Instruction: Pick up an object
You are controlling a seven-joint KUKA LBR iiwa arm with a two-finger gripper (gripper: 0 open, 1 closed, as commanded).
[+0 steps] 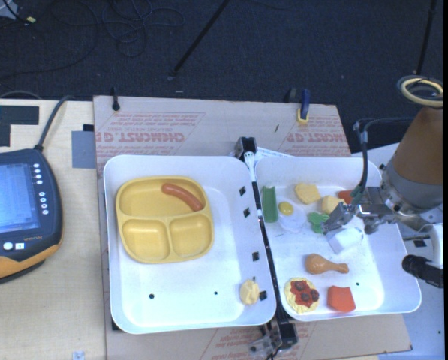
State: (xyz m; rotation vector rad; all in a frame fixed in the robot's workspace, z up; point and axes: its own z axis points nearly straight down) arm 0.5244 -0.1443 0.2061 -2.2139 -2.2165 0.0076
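Left bin (pixel 133 306) has loads of open floor around the yellow divided tray (pixel 163 227); just a small yellow lump (pixel 250 292) sits by the divider. Right bin (pixel 392 295) is cramped: green stick (pixel 269 203), drumstick (pixel 325 264), mini pizza (pixel 304 294) and orange block (pixel 341 298) crowd it, with the arm (pixel 419 163) over its right side.

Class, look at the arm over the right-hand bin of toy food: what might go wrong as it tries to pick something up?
1. The gripper sits among close-packed pieces: a green piece, a white piece and a yellow piece. It may knock or catch a neighbour.
2. The drumstick is rounded and tapering, so it could slip out of a pinch.
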